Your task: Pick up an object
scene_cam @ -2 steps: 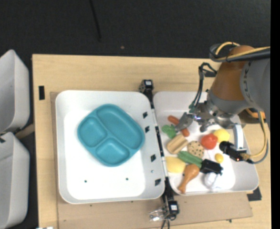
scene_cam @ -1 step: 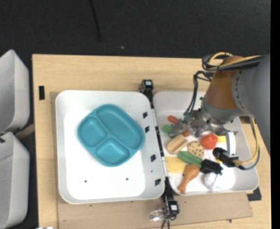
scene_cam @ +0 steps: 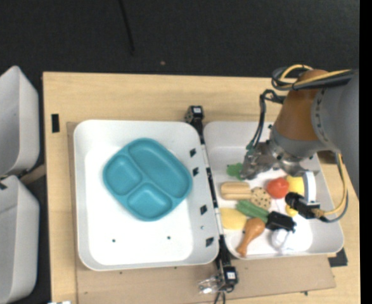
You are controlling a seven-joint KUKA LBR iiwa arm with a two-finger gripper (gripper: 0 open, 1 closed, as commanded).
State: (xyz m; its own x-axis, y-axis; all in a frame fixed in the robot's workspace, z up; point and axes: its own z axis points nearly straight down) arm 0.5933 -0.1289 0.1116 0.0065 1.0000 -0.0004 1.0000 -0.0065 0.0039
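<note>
The arm hangs highest, nearest the lens, over the right bin. Its gripper sits low among the toys, beside a green piece and above a tan roll; the open-or-closed state I cannot tell (the wrist hides it). A drumstick, a red piece and a cracker crowd close. A teal tray lies in the left bin. Best, I judge, to single out one toy and descend straight, avoiding neighbours.
</note>
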